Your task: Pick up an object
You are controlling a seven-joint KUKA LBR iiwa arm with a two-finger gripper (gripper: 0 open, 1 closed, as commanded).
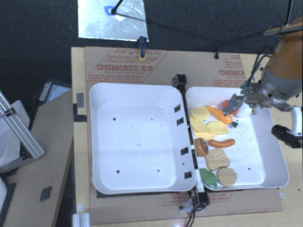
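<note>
Carrot-shaped orange plastic toy (218,113) lies in the right white shallow bin (272,171), toward its upper middle, on a bench covered by a tan cardboard sheet with red print (128,65) and surrounded by dark carpet-like floor (38,37). A square of shiny foil (111,13) sits on that floor beyond the bench, and a small yellow and blue clamp (141,48) grips the cardboard's far edge. The carrot is slim, tapered and bright orange, slanting down to the right, with a bit of teal green beside its lower end. The grey two-finger gripper (232,106) hangs at the carrot's upper right end, just beside a red rounded piece (227,103) — whether its fingers are spread or closed cannot be made out. Pale yellow flat slices (204,122) crowd the carrot's left and lower side, touching it. Below them lie an orange-red sausage (221,143), a brown round piece (202,147), a tan cracker-shaped biscuit (217,160), a beige round cookie (227,176) and a green leaf (207,177). The left white shallow bin (137,136) adjoins, joined by black clips (181,122).
</note>
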